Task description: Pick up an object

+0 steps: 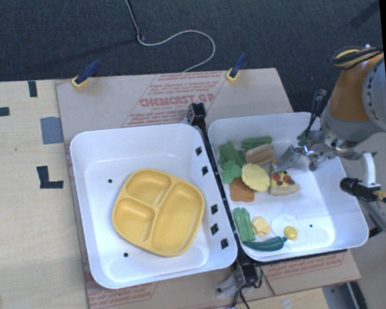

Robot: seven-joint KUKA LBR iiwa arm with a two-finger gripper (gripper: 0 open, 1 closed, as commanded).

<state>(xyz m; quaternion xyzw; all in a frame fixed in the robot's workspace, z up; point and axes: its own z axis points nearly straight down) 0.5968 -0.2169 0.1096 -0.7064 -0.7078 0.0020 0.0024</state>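
The bench [23,221] carries two white bins. The left bin [88,154] holds a yellow divided plate [159,211]. The right bin [339,228] holds toy food bunched at its left side: green pieces, a bun, a pizza slice [283,184], a fried egg [286,230]. The arm [354,104] reaches in from the right, its hand [290,156] low, just above the pizza slice. Whether it is open I cannot tell; nothing looks lifted yet, so the pick is left to do. Dark carpet lies beyond.

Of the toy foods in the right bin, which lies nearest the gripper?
The pizza slice, with red toppings, just left of the gripper. The fried egg and green pieces lie farther off.
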